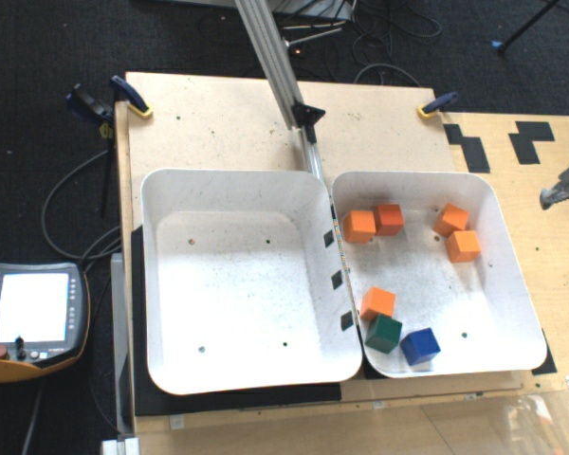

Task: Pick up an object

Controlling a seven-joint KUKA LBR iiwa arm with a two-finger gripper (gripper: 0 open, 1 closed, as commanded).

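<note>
The right bin (514, 282) holds several small cubes. An orange cube (360, 224) touches a red-orange cube (390, 219) near the bin's back left. Two more orange cubes (451, 219) (465, 245) lie at the back right. Toward the front, an orange cube (377, 303), a green cube (384, 334) and a blue cube (420, 346) cluster together. A grey tip of my gripper (560, 189) pokes in at the view's right edge, over the bench outside the right bin and well apart from every cube.
The left bin (171, 254) stands beside the right one. A slanted metal pole (266, 45) rises from the bench's back middle. Clamps (133, 98) (438, 104) sit on the back corners. A teach pendant (33, 320) lies off the bench, left.
</note>
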